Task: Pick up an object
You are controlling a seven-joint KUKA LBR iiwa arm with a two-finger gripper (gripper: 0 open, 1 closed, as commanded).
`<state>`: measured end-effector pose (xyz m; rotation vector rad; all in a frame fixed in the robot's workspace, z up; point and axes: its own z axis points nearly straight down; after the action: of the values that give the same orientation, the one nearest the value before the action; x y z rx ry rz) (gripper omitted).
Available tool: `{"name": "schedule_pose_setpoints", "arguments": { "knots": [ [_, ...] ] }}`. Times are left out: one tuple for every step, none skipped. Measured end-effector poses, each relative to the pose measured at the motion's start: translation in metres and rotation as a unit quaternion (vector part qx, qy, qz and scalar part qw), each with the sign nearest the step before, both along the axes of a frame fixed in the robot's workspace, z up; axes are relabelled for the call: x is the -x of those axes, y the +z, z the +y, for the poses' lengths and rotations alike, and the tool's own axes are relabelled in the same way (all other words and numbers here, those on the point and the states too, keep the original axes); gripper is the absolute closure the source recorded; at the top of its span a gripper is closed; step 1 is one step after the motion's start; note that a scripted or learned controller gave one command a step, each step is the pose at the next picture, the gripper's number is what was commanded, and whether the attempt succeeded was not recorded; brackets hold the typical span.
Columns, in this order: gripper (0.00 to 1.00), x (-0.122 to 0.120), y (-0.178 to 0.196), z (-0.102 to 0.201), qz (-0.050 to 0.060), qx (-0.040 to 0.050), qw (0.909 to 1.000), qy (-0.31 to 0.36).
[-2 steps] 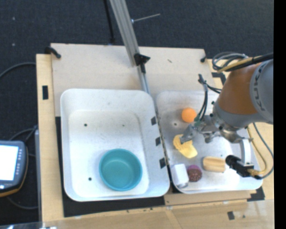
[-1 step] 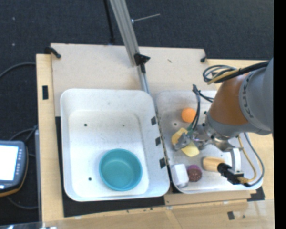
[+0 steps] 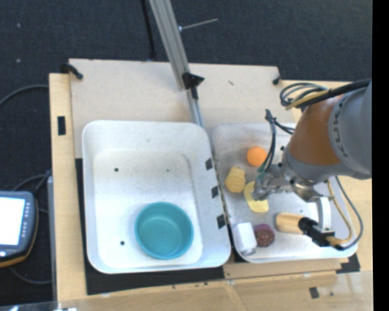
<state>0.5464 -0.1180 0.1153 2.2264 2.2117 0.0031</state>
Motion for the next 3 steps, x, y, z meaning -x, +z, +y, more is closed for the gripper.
{"name": "schedule_pose_setpoints", "arguments": {
  "knots": [
    [1.00,-0.004,0.064,-0.003,-0.002,0.0007,1.0000,0.004],
    [1.00,0.001,0.112,-0.008,-0.002,0.0007,1.0000,0.005],
    [1.00,-0.003,0.156,-0.012,-0.001,0.0007,1.0000,0.005]
  ]
}}
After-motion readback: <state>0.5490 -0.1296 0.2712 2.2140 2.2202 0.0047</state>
